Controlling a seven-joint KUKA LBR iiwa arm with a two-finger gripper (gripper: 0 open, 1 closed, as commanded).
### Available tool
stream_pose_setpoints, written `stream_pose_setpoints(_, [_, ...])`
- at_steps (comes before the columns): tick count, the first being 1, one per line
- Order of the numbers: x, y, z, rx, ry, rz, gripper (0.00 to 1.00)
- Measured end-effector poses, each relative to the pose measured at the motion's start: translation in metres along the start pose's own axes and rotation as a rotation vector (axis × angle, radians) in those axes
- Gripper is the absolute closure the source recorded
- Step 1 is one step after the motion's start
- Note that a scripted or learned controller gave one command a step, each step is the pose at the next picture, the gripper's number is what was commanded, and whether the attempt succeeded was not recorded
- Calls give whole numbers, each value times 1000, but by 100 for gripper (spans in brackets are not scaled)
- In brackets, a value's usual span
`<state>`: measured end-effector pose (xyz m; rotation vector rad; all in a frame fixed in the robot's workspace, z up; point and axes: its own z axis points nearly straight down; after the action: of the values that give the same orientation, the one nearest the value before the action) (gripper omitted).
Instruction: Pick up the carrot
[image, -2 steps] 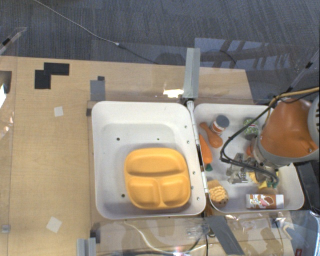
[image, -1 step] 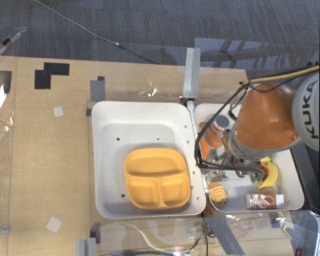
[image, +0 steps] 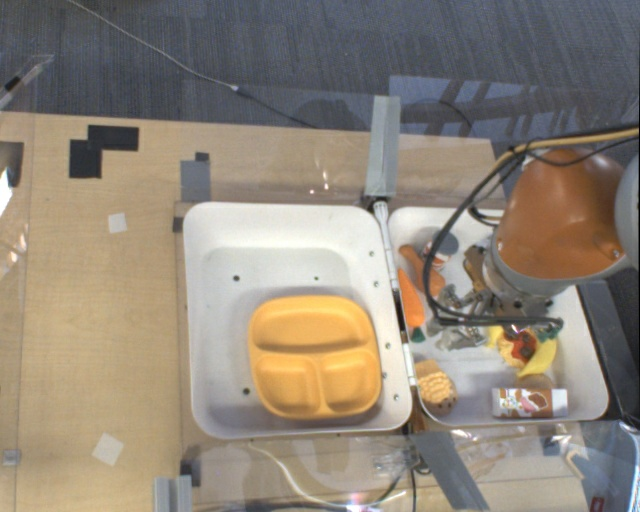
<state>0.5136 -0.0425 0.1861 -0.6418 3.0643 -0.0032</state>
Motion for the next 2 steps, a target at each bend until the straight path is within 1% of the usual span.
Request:
stream_pose_setpoints(1, [-3,-56,-141,4,-4,-301,100])
stream_pose_setpoints(2, [43,-62,40,-12,9,-439,100])
